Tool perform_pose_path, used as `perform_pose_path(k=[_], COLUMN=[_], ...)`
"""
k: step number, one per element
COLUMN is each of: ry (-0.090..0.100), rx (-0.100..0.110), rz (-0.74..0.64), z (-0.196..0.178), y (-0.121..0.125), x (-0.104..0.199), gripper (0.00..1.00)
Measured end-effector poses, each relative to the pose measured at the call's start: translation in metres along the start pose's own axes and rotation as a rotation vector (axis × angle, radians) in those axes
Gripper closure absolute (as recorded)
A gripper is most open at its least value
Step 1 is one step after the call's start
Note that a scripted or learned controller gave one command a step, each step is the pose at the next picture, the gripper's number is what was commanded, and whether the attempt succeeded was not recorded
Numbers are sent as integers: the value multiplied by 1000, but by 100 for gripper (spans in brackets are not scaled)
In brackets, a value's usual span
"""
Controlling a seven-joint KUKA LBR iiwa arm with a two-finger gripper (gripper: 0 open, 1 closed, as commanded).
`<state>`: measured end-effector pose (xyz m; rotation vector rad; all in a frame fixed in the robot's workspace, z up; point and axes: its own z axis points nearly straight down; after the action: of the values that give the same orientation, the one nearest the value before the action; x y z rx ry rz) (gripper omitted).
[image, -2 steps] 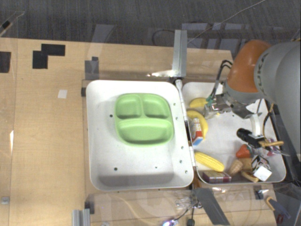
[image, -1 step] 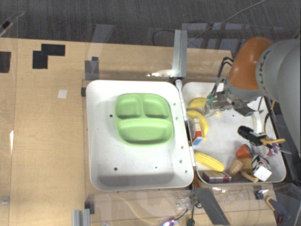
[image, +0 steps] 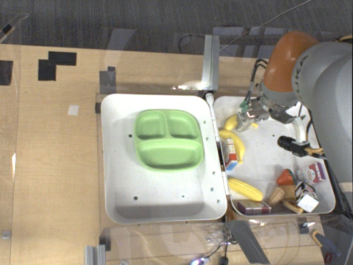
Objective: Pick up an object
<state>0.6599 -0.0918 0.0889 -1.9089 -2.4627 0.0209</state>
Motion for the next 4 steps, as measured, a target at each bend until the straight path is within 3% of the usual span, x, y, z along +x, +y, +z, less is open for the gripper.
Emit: perform_pose_path(k=[1,2,3,4], ry=[-1,-19,-16,-14], rx=[-1,-39,-44,-32], rz=[-1,-100,-102,-63], z=[0,0,-12,-120], y=[0,-20,-18,1], x=[0,4,6,53], gripper=[0,0,100,100])
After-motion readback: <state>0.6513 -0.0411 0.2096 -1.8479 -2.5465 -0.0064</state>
